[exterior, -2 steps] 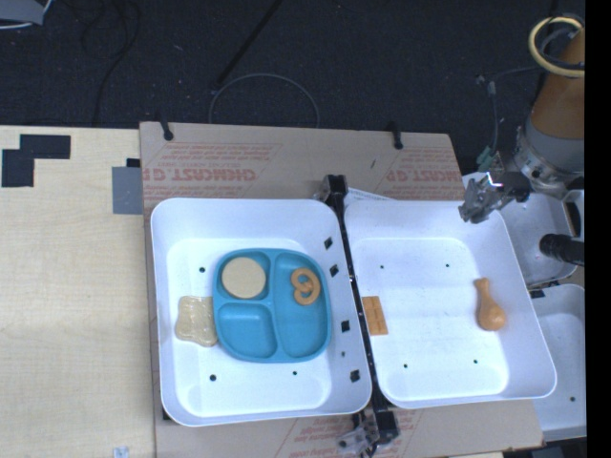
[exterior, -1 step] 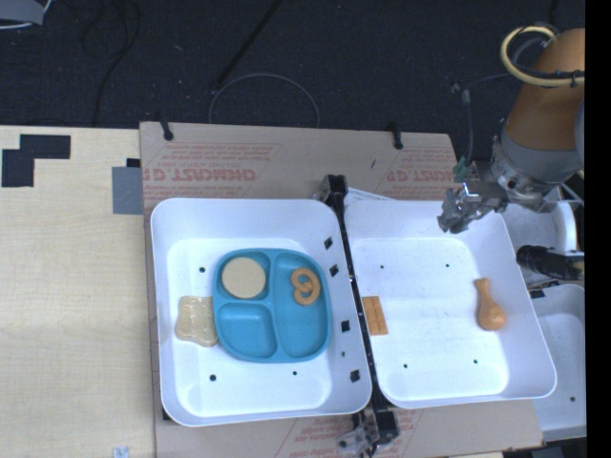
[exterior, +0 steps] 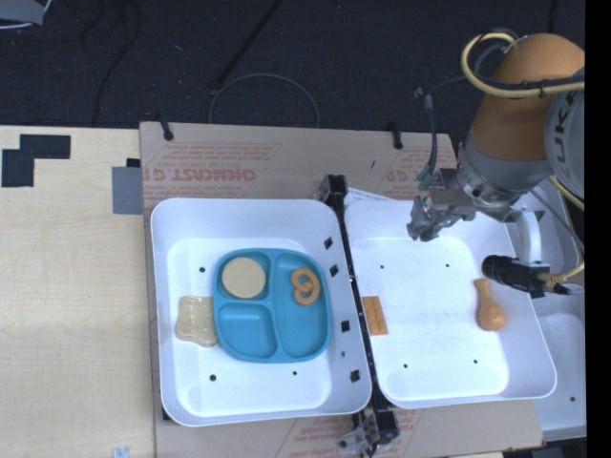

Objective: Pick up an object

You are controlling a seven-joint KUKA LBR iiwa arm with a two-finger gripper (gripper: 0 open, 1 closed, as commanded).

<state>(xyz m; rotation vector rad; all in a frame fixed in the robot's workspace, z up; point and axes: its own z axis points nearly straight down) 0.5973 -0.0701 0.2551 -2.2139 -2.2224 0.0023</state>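
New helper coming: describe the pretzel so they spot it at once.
Look in the left bin, at the blue tray. The pretzel lies in its upper right compartment, brown and looped, unlike the plain round cracker beside it.

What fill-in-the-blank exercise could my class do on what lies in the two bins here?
1. The blue tray sits in the ____ bin.
2. The pretzel lies in one of the tray's compartments; the round cracker lies in ____ compartment.
3. The drumstick-shaped toy lies near the ____ wall of the right bin.
4. The pincer hangs over the right bin's ____ edge.

Missing words: left; another; right; far
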